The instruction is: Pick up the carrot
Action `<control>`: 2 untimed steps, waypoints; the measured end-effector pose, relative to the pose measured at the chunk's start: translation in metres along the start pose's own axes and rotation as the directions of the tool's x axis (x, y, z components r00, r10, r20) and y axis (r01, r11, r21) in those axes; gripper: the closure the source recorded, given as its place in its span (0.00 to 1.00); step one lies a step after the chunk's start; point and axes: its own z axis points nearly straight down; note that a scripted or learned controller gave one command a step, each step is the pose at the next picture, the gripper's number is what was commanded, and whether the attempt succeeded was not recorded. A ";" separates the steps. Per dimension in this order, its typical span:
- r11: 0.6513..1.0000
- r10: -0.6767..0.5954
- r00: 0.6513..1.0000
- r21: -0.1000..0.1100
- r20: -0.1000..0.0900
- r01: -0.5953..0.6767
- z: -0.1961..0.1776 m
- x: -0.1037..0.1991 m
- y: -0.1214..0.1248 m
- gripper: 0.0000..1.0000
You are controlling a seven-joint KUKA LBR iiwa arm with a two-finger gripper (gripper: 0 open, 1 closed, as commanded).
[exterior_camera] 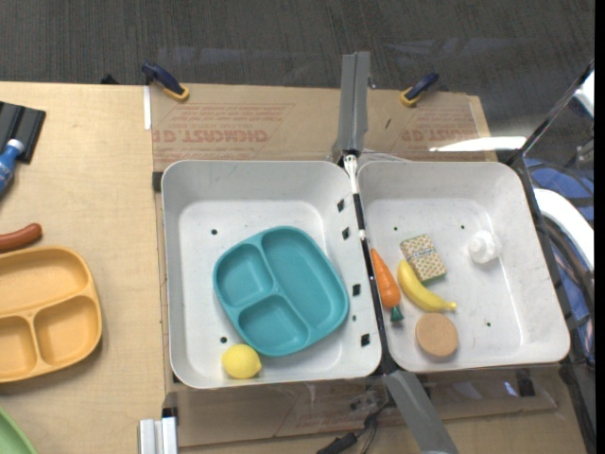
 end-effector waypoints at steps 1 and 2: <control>1.000 -0.003 1.000 0.003 0.003 0.003 -0.008 0.000 0.001 1.00; 0.984 -0.176 0.984 0.003 -0.002 0.176 0.123 0.015 0.012 1.00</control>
